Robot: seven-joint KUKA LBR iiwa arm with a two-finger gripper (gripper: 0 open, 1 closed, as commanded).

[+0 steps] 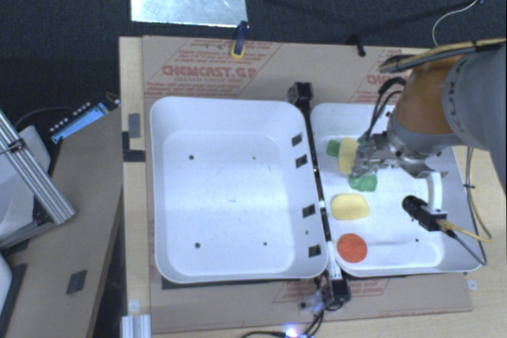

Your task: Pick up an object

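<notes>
The cardboard-covered bench [206, 59] fills the middle of the frame and carries two shallow white bins set side by side, presumably so the arm can work over either. The left bin [170, 194], the larger in the picture, has only bare floor with a few small dark dots. The right bin [451, 249] holds every loose item: a green piece [339, 146] and a yellow piece [348, 157] touching near its upper left, a second green object [365, 183] just below them, a pale yellow lump [349, 206] lower still, and an orange-red disc [352, 248] near the bottom left corner. The grey arm [467, 107] with its orange band enters from the right edge and bends down over this bin, which suits a grasp among the clustered pieces. Its gripper [366, 166] sits low at that cluster, directly over the second green object, likely the pick target; whether the claw is released or clenched on anything I cannot tell, since its tips merge with the objects beneath.
</notes>
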